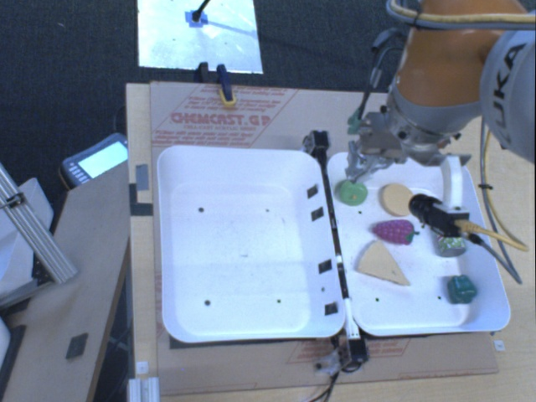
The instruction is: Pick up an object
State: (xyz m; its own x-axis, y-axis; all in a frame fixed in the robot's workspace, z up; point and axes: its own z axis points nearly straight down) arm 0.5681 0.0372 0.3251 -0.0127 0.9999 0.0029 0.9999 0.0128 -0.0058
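Note:
My gripper (358, 169) hangs over the far left corner of the right bin (494, 312), directly above a small round green object (353, 193) and close to it. Whether it touches that object cannot be told. To the right of it lies a tan round disc (396, 198). A purple grape bunch (394, 231) sits nearer the middle, with a yellow cheese wedge (383, 264) in front of it. At the right are a teal block (461, 289) and a small grey-green object (450, 245).
The left bin (167, 224) adjoins the right one along a black clipped seam (331, 241). The grey and orange arm (452, 48) looms over the right bin's far side. A shiny plate (199, 23) lies on the floor behind the bench.

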